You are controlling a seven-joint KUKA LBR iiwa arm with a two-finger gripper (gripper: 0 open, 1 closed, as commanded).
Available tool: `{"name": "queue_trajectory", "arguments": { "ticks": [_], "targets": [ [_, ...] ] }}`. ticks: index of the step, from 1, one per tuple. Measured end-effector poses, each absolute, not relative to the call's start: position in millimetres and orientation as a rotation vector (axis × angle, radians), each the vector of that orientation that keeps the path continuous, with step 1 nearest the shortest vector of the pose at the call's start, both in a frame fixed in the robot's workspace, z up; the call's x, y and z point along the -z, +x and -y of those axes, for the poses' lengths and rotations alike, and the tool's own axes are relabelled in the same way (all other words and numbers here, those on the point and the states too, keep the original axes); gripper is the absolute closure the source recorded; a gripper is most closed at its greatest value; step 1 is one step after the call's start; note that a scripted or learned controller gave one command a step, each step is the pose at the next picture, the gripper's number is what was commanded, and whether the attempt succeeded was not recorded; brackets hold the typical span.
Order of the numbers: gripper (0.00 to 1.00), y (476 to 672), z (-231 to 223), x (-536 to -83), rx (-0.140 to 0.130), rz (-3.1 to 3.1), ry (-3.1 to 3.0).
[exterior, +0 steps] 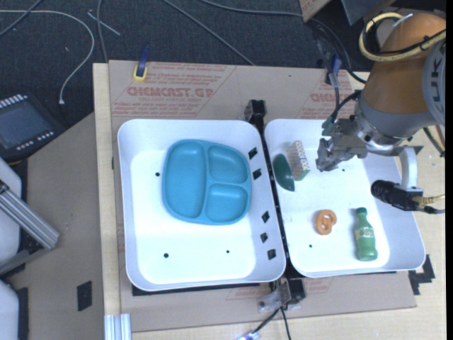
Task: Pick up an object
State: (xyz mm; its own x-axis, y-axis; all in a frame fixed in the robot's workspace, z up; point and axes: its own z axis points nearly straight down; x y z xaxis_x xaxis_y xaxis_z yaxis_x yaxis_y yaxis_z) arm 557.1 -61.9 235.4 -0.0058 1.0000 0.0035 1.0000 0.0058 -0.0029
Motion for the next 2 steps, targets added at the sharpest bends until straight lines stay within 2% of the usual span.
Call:
{"name": "queue_trajectory", "arguments": {
  "ticks": [2],
  "targets": [
    [1.00,546.8,-47,-250,0.003,2.228,-2.212]
  ]
}}
